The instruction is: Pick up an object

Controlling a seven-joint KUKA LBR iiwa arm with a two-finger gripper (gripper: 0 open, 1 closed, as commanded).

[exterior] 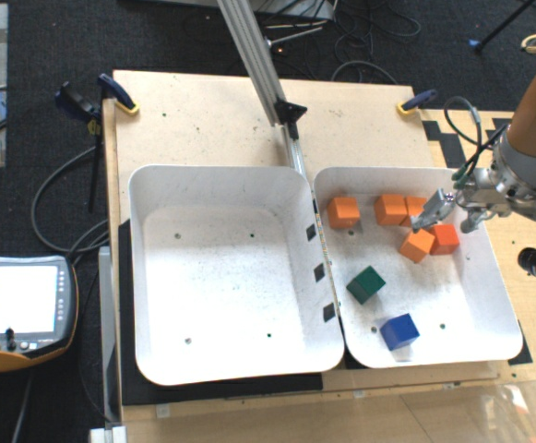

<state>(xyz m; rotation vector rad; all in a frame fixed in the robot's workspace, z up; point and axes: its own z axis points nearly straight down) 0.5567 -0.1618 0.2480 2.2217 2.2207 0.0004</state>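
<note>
The right bin point(489, 326) holds several blocks. One orange block point(344, 212) lies near its left wall. Another orange block point(392, 209) sits beside a third that is partly hidden by a finger. Lower down, a tilted orange block point(418, 245) touches a red-orange block point(446, 238). A green block point(366, 284) and a blue block point(399, 331) lie toward the front. My gripper point(453, 215) hangs over the bin's upper right, open, its fingers spread just above the red-orange block with nothing held between them.
The left bin point(148, 247) stands beside the right one and shares a middle wall with it. A slanted metal pole point(254, 53) crosses above the bench's back edge. A teach pendant point(23, 312) lies off the bench to the left.
</note>
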